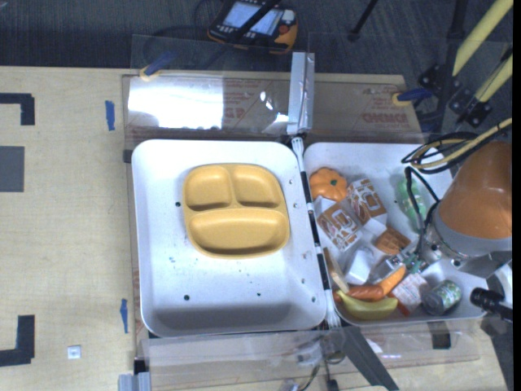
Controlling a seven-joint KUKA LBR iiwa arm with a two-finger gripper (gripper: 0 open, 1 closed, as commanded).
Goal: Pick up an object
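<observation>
The right bin (358,155) holds a heap of small objects. A small orange pumpkin (328,183) lies at its far left, with brown-and-white patterned packets (348,213) beside it. Near the front lie a yellow banana (366,304), an orange carrot (383,286) and a dark can (442,296). A tan block (392,241) sits mid-bin and a green item (409,195) lies further back. My gripper (417,257) hangs low over the middle of the heap, just right of the tan block, under the orange-banded wrist (482,194).
The left bin (163,283) carries a yellow divided plate (236,208) in its far half. A clear plastic panel (212,104) stands behind the bins. The arm covers the right bin's right side. A handheld pendant (251,21) lies on the floor beyond.
</observation>
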